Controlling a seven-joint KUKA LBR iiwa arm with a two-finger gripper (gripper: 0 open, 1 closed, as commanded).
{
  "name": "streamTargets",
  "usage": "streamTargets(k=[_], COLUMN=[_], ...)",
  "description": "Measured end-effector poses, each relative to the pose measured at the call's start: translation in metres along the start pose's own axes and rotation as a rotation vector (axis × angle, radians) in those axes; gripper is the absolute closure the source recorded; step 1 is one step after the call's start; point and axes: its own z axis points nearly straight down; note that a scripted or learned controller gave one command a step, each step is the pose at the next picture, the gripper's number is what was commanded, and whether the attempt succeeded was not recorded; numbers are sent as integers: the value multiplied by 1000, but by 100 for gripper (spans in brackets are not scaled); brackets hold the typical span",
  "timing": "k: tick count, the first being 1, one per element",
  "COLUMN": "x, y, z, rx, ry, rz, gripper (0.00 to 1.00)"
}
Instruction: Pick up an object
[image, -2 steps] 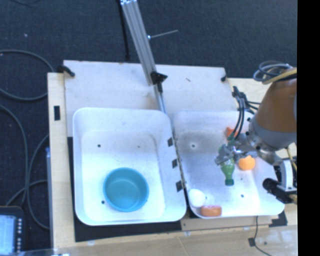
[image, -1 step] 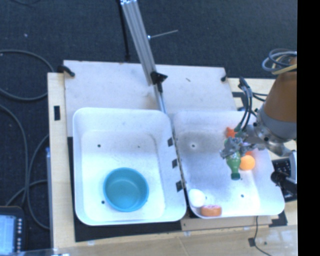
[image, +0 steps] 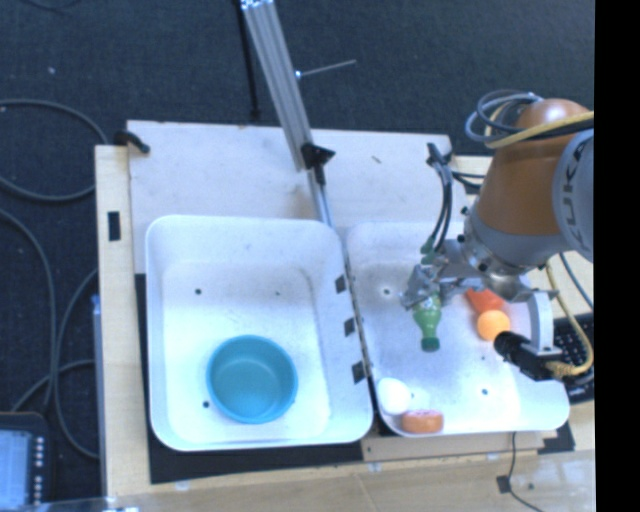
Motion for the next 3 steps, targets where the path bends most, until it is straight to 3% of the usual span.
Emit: streamTargets(k=[2, 3], x=[96, 151], y=[17, 26], z=[21, 7], rx=[7, 5], ry=[1, 4], rz=[0, -3], gripper=[100, 100])
